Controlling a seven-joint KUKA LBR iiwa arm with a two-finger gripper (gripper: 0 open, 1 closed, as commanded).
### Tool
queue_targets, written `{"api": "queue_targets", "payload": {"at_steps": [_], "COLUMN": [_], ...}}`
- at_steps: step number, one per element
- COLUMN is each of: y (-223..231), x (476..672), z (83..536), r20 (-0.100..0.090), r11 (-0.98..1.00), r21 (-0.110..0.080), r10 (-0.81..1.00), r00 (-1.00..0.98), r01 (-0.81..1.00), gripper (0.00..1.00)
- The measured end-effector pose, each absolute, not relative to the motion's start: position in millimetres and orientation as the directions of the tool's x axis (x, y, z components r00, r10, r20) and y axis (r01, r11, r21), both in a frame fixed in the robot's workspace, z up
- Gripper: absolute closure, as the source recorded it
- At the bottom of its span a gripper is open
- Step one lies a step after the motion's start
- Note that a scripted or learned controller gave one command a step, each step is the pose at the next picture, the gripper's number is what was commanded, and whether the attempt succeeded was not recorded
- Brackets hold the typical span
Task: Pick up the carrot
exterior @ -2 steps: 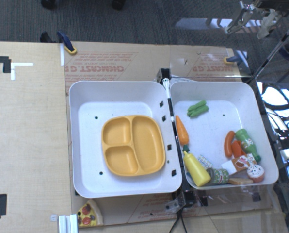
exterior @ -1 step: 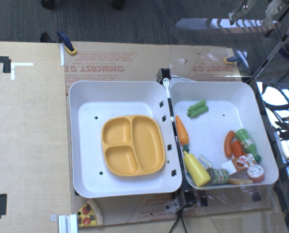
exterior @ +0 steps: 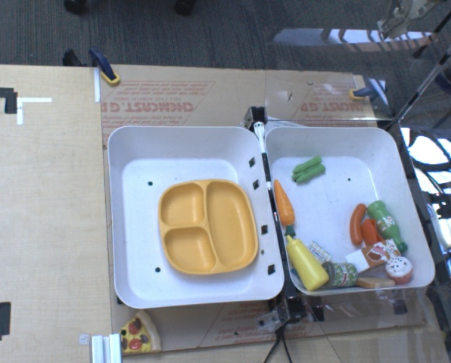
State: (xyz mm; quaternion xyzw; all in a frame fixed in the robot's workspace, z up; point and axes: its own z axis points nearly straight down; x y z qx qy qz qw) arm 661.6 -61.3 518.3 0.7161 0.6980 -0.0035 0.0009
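Note:
The carrot (exterior: 284,203), orange with a small green top, lies along the left wall of the right bin (exterior: 339,203), pointing toward the back. Just in front of it rests a yellow squeeze bottle (exterior: 306,263).
The left bin (exterior: 127,203) holds a yellow divided plate (exterior: 208,225). In the right bin lie green pea pods (exterior: 308,169), a red sausage (exterior: 357,224), a green bottle (exterior: 386,224) and several small food toys at the front right corner (exterior: 377,267). A pizza slice toy (exterior: 136,336) sits outside on the bench.

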Motion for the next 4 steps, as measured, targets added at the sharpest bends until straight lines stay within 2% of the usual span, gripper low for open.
{"api": "queue_targets", "payload": {"at_steps": [1,2,3,4], "y": [-61,-61,-61,-68], "x": [661.6,663.2,663.2,660.3], "z": [518,525,525,539], "r20": [-0.006,-0.009,-0.009,-0.004], "r11": [-0.026,-0.023,-0.024,-0.449], "r21": [-0.004,-0.006,-0.006,-0.002], "r10": [1.000,1.000,1.000,0.894], "r00": [0.026,0.023,0.024,0.449], "r01": [1.000,1.000,1.000,0.894], "gripper": [0.00,1.00,0.00,0.00]}}
